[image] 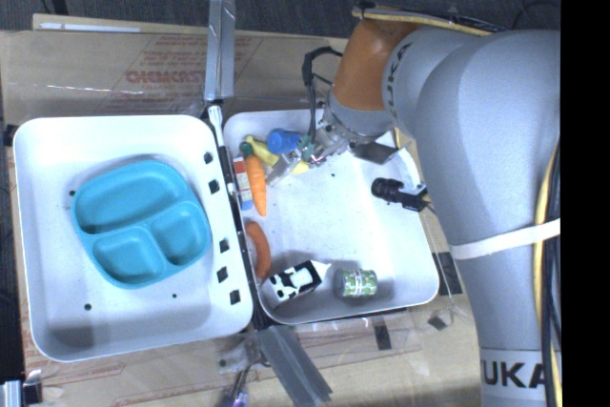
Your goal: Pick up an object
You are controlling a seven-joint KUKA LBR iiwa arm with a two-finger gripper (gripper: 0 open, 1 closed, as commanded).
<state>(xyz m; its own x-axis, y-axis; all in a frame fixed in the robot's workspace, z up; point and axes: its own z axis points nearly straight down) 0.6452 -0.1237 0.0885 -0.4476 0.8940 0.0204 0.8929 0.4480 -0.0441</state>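
While the gripper [303, 155] hung low among crowded toys in the right bin's [400, 248] far-left corner, its grip unreadable, a grab risked catching the blue piece [282, 141] or carrot [257, 186] jointly.

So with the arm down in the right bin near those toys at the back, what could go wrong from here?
The gripper sits in a tight cluster: the blue toy, a yellow piece and the carrot lie close together by the right bin wall, so it might nudge them aside or catch two at once. That nearby wall could also block a clean close. Whether anything is gripped is unclear from this view.
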